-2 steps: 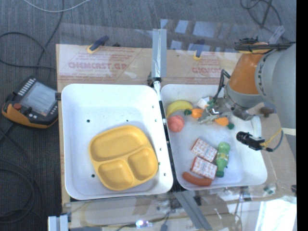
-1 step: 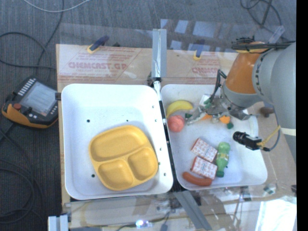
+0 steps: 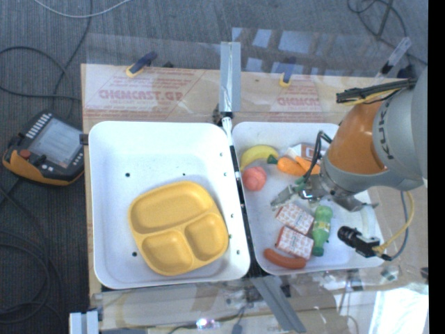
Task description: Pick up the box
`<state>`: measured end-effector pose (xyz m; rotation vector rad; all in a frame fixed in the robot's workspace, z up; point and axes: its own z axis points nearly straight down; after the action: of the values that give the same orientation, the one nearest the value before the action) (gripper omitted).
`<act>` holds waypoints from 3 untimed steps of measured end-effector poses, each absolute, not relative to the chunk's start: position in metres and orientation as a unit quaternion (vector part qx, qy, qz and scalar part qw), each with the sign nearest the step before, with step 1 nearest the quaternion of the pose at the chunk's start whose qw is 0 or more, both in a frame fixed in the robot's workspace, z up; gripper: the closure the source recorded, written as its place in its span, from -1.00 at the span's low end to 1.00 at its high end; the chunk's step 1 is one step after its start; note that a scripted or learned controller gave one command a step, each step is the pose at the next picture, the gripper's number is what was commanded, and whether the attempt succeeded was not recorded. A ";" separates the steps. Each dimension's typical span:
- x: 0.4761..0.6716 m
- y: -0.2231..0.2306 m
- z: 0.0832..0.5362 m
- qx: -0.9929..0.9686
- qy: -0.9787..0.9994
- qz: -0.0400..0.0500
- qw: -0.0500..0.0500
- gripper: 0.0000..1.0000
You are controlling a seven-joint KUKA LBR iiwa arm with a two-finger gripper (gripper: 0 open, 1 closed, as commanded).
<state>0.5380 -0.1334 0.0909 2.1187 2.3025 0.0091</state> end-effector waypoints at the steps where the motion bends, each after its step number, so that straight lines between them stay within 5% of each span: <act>1: 0.550 -0.126 0.171 0.662 0.749 0.000 0.000 -1.00; 2: 0.506 -0.111 0.098 0.596 0.803 0.005 0.016 -1.00; 3: 0.578 -0.052 0.184 0.570 0.822 0.000 0.000 -1.00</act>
<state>0.5779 -0.0519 0.1836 1.7891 2.5820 -0.0005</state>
